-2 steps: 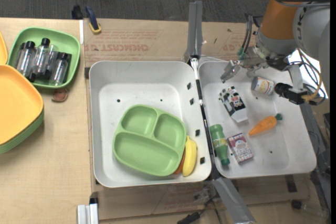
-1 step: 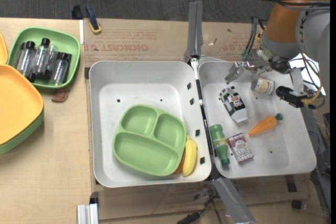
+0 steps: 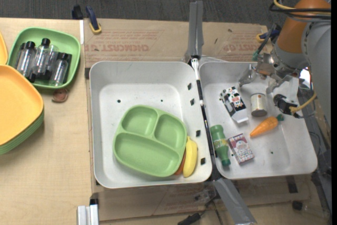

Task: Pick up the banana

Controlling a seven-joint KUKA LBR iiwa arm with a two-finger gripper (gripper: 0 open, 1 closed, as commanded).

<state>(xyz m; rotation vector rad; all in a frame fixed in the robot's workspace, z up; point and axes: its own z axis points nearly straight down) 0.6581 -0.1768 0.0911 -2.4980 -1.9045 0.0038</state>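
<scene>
Left bin [image 3: 105, 92], green plate [image 3: 150, 139], banana [image 3: 190, 157] alongside

I count two shallow white bins [image 3: 100, 113] — one yellow banana [image 3: 190, 157], one green divided plate [image 3: 151, 139], one orange carrot [image 3: 264, 126], one green bottle [image 3: 219, 144] — four small vials [image 3: 42, 60].

The banana [image 3: 190, 156] lies in the left bin [image 3: 105, 113], touching the divided plate's [image 3: 151, 139] right edge.
</scene>
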